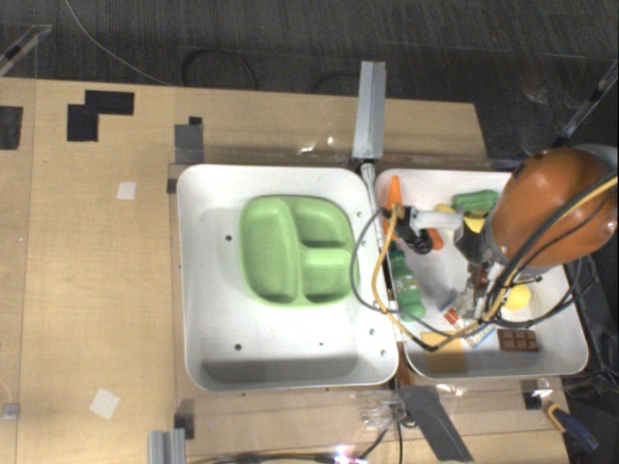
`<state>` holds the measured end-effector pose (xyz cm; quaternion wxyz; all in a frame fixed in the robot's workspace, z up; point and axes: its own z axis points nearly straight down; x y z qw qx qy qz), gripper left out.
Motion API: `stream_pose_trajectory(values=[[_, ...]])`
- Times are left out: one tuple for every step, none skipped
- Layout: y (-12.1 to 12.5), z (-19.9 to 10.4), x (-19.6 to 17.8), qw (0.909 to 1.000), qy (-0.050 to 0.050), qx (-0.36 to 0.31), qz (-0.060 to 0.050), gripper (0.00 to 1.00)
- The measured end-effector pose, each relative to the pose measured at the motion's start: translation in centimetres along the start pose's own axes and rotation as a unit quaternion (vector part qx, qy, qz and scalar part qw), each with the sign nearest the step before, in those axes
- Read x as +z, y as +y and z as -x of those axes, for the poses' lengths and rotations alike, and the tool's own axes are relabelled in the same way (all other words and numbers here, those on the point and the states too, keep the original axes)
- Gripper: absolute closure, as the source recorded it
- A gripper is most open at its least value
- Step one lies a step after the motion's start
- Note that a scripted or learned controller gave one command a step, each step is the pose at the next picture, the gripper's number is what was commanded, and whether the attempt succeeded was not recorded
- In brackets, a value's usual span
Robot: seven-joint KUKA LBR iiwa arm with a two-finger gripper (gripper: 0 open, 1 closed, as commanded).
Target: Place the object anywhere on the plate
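Bins take up the bench side by side, and the left bin (208, 356) carries the green plate (295, 249), a divided dish lying flat near its middle with nothing on it, so the goal is open from above. The right bin (571, 351), beside the plate, holds the clutter to pick from. The arm (556, 206) hangs over that bin, its orange band hiding much of the contents, and the gripper (481, 293) points down among the items well apart from the plate (probably searching for a grasp). Whether it is apart or together I cannot tell. No object sits on the plate; the candidates lie beyond the plate's right side: a brown chocolate bar (519, 340), a yellow piece (519, 301), a green item (476, 202). Loose cables (372, 259) loop over the wall between the bins and could snag a carry across.
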<state>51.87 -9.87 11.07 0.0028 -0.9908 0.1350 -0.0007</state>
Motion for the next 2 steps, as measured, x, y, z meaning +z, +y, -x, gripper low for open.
stream_pose_trajectory(values=[[-1.75, -3.68, 0.49, 0.9995, 0.008, -0.032, 0.004, 1.0], [-1.84, -3.95, 0.37, 0.9994, 0.013, -0.032, 0.002, 0.0]])
